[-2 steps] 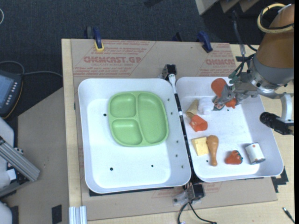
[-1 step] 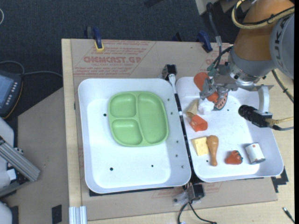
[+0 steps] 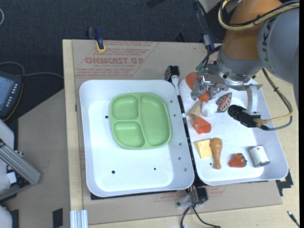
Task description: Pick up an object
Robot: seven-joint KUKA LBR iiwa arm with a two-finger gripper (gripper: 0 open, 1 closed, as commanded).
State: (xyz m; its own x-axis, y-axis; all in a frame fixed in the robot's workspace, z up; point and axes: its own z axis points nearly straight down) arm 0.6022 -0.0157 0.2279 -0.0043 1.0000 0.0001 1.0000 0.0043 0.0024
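Your pincer [image 3: 205,87] hung low over the right bin [image 3: 273,148], beside an orange toy [image 3: 191,80]; its grip state couldn't be told.

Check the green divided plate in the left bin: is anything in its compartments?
Empty. The green divided plate lies flat in the left bin, and all three compartments show bare green.

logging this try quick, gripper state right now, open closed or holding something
gripper: cannot be told; it sits low over the right bin, among the toys at the bin's far end, with an orange piece right at its tip.
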